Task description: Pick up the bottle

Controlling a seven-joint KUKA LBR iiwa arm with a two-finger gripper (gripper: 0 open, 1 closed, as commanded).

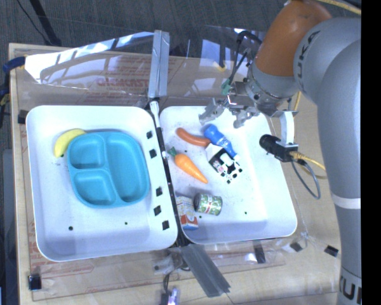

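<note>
The bottle [221, 150] lies on its side in the right bin [267, 196]. It is blue with a white and black label, its blue end pointing to the back left. My gripper [227, 114] hovers over the bin's back edge, just behind the bottle's blue end. Its two fingers [210, 112] are spread open with nothing between them.
An orange carrot [190, 166] and a reddish sausage-shaped piece [192, 137] lie left of the bottle. A green can [207, 203] and a small carton [189, 220] sit near the front. The left bin [44, 215] holds a blue divided tray [109, 168] and a banana [66, 140].
</note>
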